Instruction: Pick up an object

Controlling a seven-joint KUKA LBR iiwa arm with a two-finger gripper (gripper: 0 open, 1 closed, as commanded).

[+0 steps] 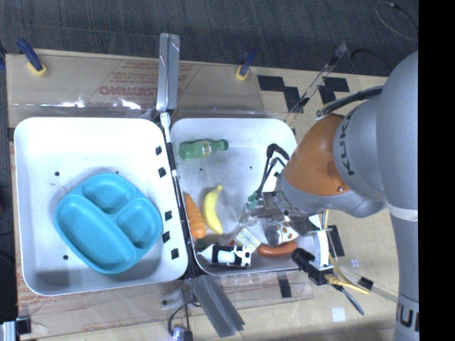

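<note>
My gripper (pixel 260 210) reaches down into the right bin (pixel 234 130) near its front right part. It hangs just above a small clear-wrapped item (pixel 247 237) and an orange-red sausage (pixel 276 249). To its left lie a yellow banana (pixel 212 208) and an orange carrot (pixel 195 217). A black and white toy cow (pixel 229 255) lies along the bin's front wall. A green bottle (pixel 202 148) rests on its side at the back. The wrist hides what is right under the gripper.
The left bin (pixel 43 141) holds a blue divided plate (pixel 106 221). A metal divider post (pixel 168 66) stands between the bins at the back. The arm's orange band (pixel 316 165) covers the right bin's right wall.
</note>
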